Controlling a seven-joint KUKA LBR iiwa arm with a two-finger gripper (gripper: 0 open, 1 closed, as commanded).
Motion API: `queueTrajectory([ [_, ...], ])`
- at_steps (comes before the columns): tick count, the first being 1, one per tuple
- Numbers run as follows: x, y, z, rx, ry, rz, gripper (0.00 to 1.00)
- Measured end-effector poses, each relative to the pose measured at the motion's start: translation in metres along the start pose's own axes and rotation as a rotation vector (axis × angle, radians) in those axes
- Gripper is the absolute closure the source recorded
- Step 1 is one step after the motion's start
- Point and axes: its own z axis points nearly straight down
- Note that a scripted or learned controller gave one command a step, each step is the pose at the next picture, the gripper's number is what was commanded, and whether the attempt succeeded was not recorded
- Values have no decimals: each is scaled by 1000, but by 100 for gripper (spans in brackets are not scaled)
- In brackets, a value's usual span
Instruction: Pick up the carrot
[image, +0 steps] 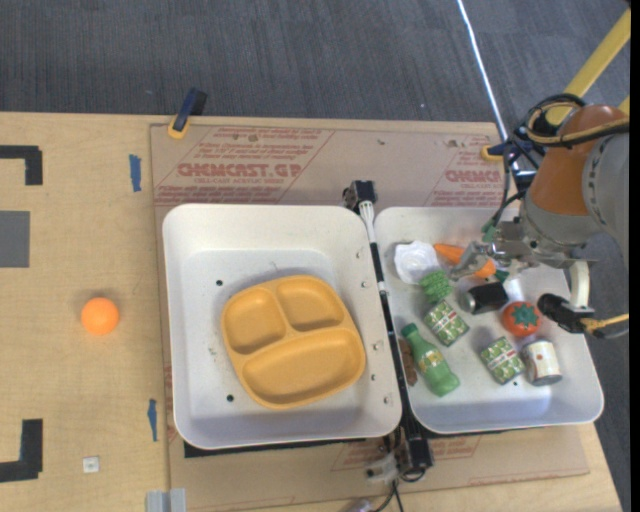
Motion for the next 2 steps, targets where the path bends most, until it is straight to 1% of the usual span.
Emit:
queueTrajectory([
  [1, 0, -1, -9, 6, 0, -3, 100],
  [2, -23, 5, -140, -2, -1, -38, 100],
])
